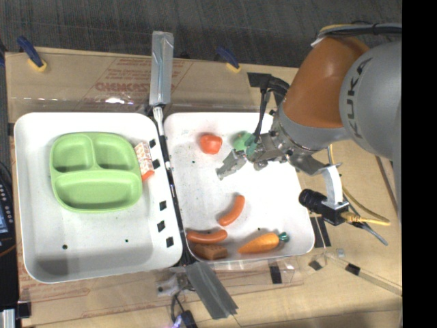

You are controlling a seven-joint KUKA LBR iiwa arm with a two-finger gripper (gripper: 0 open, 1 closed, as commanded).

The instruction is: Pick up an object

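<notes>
Objects for picking are seen in the right bin (pixel 273 197). A red piece (pixel 210 143) lies in the upper part of this bin, and a green piece (pixel 242 141) lies just beside it on the right, close against the tool (pixel 229 165). It cannot be told whether the green piece is touched by the tool.

An orange sausage (pixel 231 210) is placed near the middle of the bin, tilted, apart from the others. Along the near wall a second sausage (pixel 207 236) is found, with a brown piece (pixel 209 251) just below it, and a carrot (pixel 259 243) with a green end is laid to the right of them.

The tool is held over the upper middle of the right bin, between the red piece and the orange sausage, and is pointed toward the lower left. Whether it is released or clenched cannot be told, and nothing is clearly seen to be grasped in it. The arm (pixel 372 80) is reached in from the right, with its orange band (pixel 317 87) above the wrist.

In the left bin (pixel 41 238) a green plate (pixel 95 171) with three compartments is laid flat, and a small packet (pixel 144 160) is seen just beside its right edge. Both bins are carried side by side by the bench (pixel 68 74).
</notes>
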